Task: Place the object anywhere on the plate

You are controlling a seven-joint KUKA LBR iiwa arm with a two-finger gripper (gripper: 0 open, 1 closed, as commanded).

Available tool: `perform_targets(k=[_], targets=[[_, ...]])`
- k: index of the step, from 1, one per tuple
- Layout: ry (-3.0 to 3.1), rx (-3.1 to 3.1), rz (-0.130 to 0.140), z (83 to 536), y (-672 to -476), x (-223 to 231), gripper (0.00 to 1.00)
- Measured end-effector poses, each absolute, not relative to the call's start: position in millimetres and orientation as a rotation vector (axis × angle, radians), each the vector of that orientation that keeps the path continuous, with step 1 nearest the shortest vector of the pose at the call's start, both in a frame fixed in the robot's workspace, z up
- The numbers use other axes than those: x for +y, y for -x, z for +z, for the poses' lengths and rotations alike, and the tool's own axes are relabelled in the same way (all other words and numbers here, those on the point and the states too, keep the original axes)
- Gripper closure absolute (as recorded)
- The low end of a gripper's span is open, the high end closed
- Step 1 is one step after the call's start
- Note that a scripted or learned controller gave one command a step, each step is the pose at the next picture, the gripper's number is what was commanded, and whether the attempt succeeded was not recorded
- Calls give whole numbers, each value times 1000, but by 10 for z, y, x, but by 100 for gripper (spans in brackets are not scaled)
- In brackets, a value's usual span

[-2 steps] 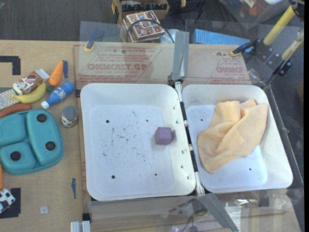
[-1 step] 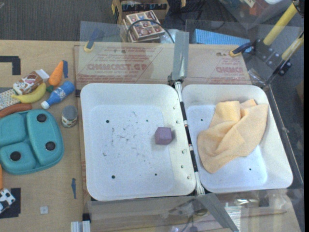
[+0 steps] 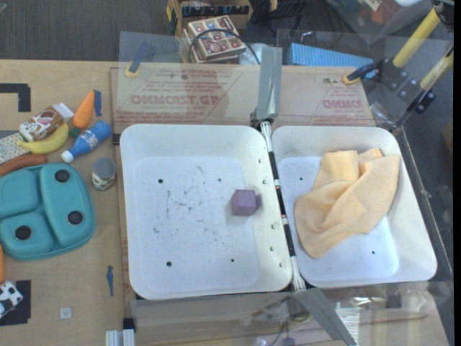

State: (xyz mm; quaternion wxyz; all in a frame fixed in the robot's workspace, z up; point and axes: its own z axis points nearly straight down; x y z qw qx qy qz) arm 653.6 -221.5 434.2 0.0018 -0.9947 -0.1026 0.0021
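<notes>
**Step: pick not yet made**

The left bin [image 3: 194, 244] is the reference. A yellow cloth [image 3: 346, 200] lies to its right, a teal plate [image 3: 43, 211] to its left. The purple block [image 3: 244, 202] rests inside the left bin, near its right wall. Gripper state: cannot tell. The next move probably calls for grasping the block.

Wooden bench [image 3: 57, 85] bearing two white bins [image 3: 194, 207] side by side; left of them a teal divided plate [image 3: 43, 211], small can [image 3: 104, 173], toy bottle [image 3: 86, 141], banana [image 3: 43, 141] and carrot [image 3: 86, 108].
</notes>
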Motion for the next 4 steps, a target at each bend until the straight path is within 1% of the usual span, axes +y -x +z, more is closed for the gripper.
perform_targets(k=[1, 4], targets=[[3122, -320, 6, 4343, -6534, -2219, 100], [3117, -338, 1, 4631, -6567, -2189, 100]])
